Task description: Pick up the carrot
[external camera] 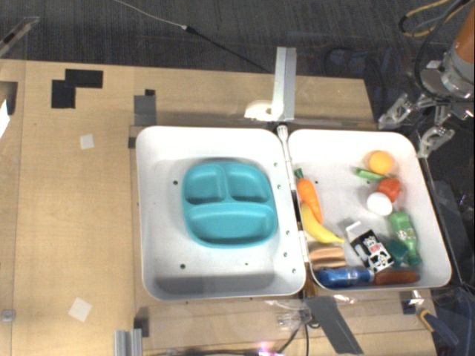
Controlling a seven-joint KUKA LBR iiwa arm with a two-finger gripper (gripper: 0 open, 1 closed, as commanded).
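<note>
The carrot (309,198) is orange with a green top and lies along the left wall of the right bin (338,143), its tip resting on a banana (320,230). My gripper (415,124) hovers over the bin's far right corner, well away from the carrot. Its fingers are spread open with nothing between them.
The right bin also holds an orange fruit (381,161), a red item (389,188), a white ball (379,204), a green bottle (403,232), a small printed box (373,249), a bread roll (327,256) and a blue item (341,277). A teal divided plate (228,202) sits in the left bin (159,162).
</note>
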